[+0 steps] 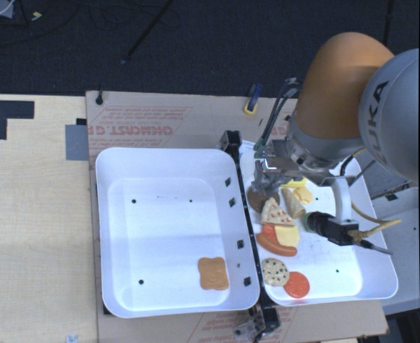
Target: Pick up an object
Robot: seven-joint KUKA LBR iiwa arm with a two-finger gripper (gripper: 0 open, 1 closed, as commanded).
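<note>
Right bin point(371, 281): arm point(353, 98) bent low.

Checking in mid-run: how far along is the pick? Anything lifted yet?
Done: the arm has reached into the right bin, and the gripper sits low at its upper left corner, by the pizza slice. In hand: nothing seen lifted; the arm hides the grasp. Left: close on an item and raise it. The toast lies alone in the left bin.
</note>
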